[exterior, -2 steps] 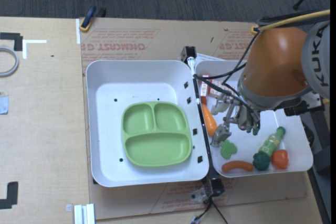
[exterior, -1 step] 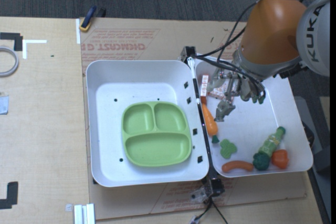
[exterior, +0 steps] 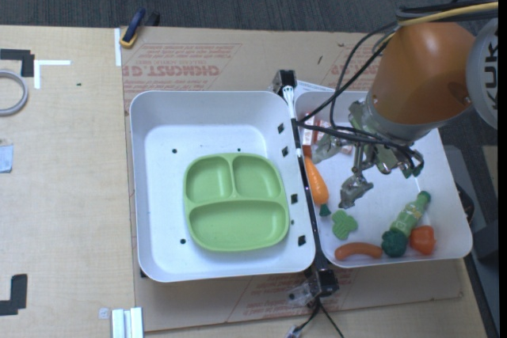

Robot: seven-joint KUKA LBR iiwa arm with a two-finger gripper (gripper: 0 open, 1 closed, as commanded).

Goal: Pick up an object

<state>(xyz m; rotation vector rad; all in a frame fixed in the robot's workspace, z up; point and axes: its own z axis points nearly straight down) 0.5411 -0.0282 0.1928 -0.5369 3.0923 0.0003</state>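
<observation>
Carrot (exterior: 317,182) is seen lying along the right bin's (exterior: 451,170) left wall, with green broccoli (exterior: 344,225), a sausage (exterior: 357,251) and a green bottle (exterior: 411,214) scattered nearby. Just beside it the claw (exterior: 354,190) is hung low, nothing gripped, its spread not discernible. A green plate (exterior: 235,201) is held by the left bin (exterior: 150,170).

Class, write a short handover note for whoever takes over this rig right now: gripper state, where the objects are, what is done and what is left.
Gripper: hanging over the right bin, nothing seen between its fingers.
Objects in the right bin: carrot by the left wall, green piece, sausage, bottle, broccoli, orange piece.
Left bin: green plate.
Done: nothing picked.
Left: grasp one object and lift it.
</observation>
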